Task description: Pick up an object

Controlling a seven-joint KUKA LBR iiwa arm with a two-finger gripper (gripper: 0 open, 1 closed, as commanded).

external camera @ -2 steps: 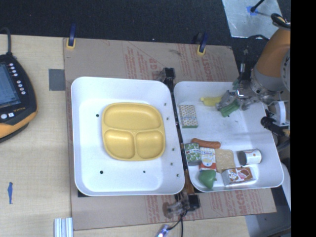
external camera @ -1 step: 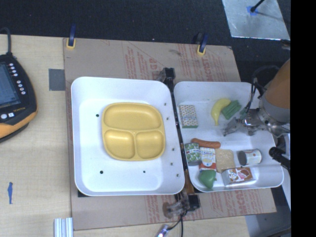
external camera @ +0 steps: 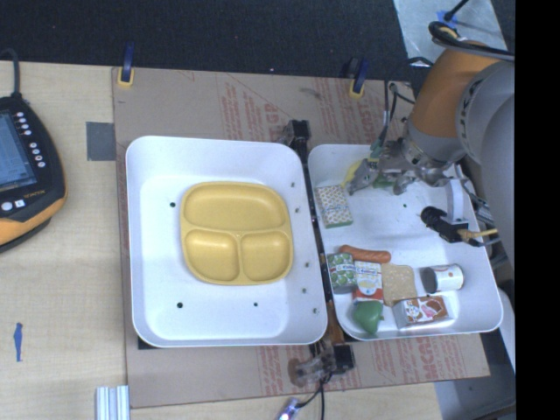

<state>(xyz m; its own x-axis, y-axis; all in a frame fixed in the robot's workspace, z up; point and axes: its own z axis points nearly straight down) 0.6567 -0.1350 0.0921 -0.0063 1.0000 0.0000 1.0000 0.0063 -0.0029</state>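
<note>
— As I count it, what's in each bin?

— I see one yellow tray (external camera: 236,232) in the left bin (external camera: 149,234); the right bin (external camera: 398,213) holds about eight small items, a sausage (external camera: 366,255) among them.

— And the arm?

— It reaches in from the right, gripper (external camera: 376,171) low over that bin's far corner. I cannot tell how it stands.

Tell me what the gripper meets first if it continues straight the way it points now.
Probably the small flat green-patterned packet in the right white bin: the gripper points leftward and down, just above it. Depth is unclear.
</note>
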